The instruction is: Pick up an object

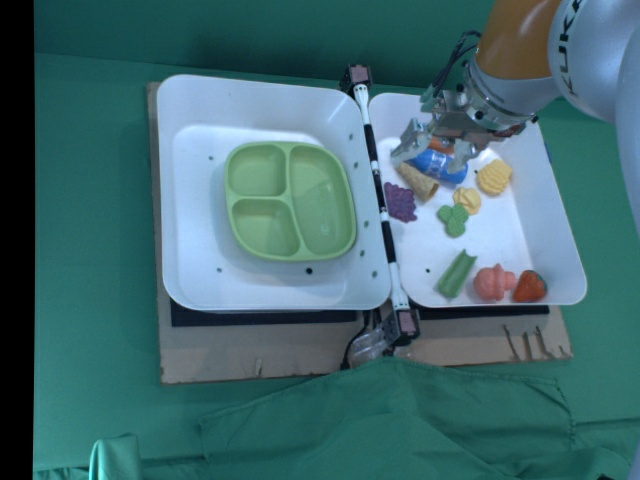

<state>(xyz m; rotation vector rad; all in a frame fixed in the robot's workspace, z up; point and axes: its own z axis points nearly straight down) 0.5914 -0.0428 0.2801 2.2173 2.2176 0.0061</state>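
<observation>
"KUKA" is read on the grey arm. The tabletop is covered in green cloth. A lime three-compartment plate is set in the left bin. The pincer is lowered over a blue object in the right bin; its finger state cannot be told. Plastic toy foods are scattered nearby.

Lime-green plate, white bins

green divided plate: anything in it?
Empty. The green divided plate in the left bin shows three bare compartments; the toy foods lie in the right bin.
</observation>
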